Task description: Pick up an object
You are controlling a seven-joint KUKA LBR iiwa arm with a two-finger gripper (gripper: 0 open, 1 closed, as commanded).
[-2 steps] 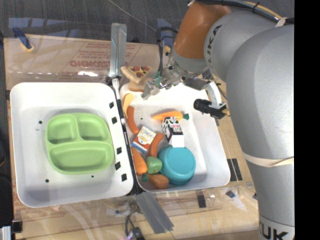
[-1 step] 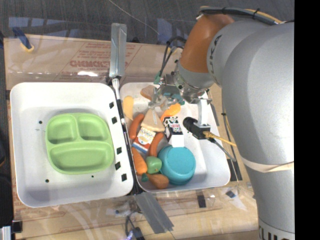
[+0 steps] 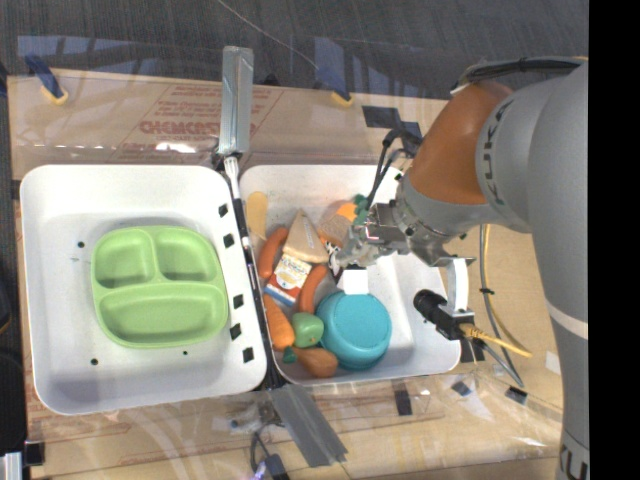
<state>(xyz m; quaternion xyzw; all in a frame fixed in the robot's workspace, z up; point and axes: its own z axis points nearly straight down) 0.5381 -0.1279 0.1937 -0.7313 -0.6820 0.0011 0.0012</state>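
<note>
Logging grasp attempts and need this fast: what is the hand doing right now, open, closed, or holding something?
Hand: cannot be told; it is down in the right bin over the pile of toy food.

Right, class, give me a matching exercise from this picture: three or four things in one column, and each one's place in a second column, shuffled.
Things:
1. green divided plate
2. teal bowl
3. tool
4. orange carrot

Places:
A. near front edge of the right bin, beside the food pile
B. middle of the left bin
C. over the right bin, above the food pile
D. right bin, along the wall next to the left bin

Pairs: 1-B, 2-A, 3-C, 4-D
</note>
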